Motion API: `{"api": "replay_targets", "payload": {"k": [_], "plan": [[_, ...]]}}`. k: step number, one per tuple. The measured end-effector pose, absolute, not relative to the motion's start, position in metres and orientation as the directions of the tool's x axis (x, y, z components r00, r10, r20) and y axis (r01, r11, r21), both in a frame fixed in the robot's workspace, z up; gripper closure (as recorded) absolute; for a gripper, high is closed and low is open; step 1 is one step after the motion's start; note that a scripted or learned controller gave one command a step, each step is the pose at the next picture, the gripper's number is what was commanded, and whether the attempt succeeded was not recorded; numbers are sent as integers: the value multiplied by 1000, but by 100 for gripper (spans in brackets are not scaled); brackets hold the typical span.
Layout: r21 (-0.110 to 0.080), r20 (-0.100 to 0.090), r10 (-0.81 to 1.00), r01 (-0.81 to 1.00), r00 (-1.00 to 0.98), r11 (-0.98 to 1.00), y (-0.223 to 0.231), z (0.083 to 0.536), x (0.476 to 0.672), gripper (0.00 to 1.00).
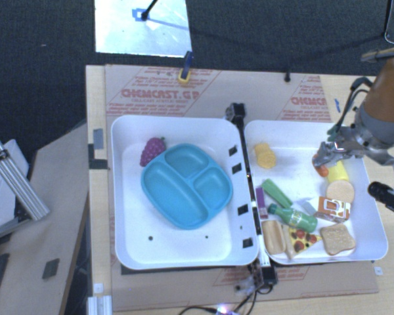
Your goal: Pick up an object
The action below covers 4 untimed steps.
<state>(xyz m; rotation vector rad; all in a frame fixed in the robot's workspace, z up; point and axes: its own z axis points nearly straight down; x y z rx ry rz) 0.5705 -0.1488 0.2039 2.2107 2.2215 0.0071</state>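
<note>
Toast point(337, 239) lies well below end effector point(326, 157) touching orange piece point(323, 170).

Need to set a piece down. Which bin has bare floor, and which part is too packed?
Left bin: bare floor along the near edge below the blue tray, and the far right corner. Right bin: a bare patch between the yellow piece and the gripper. Its near half is crowded: green bottle, pizza slice, toast, carton.
</note>
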Motion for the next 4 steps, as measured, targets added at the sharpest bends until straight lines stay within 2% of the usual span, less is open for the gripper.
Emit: {"api": "replay_targets", "payload": {"k": [1,3,4], "plan": [[4,-1,1000,1000,-5,5,-149,226,572,100],[4,2,1000,1000,-10,10,-37,240,598,100],[2,2,1000,1000,-9,9,4,234,601,100]]}}
